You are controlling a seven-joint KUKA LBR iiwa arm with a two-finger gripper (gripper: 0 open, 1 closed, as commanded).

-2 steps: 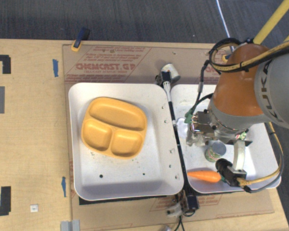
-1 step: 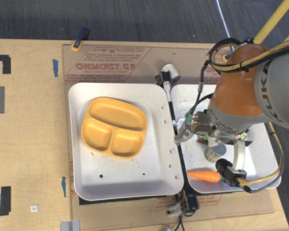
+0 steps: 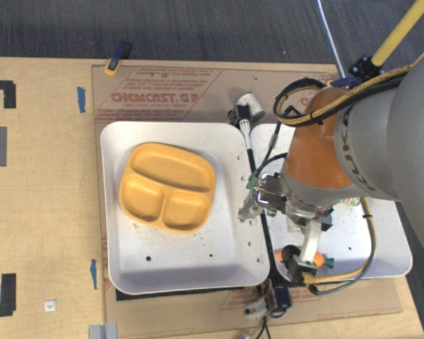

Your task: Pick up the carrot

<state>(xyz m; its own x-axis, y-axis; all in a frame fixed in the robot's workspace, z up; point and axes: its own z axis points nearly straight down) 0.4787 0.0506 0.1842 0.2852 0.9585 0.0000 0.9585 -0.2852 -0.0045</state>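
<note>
While the arm hangs over the right bin, the gripper points down near that bin's front left corner. Carrot: small orange piece, green tip toward the right, lying crosswise just beneath the fingertips. Finger opening: cannot be told; grasp unconfirmed. Left bin: yellow compartment tray.

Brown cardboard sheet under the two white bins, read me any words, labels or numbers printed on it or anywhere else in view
Brown cardboard sheet: red printed line, roughly "CHEMCAST GP", blurred, so uncertain.
Smaller red lines above and below it: too small to read.
Yellow three-compartment plastic tray and white bins: no text visible.
</note>
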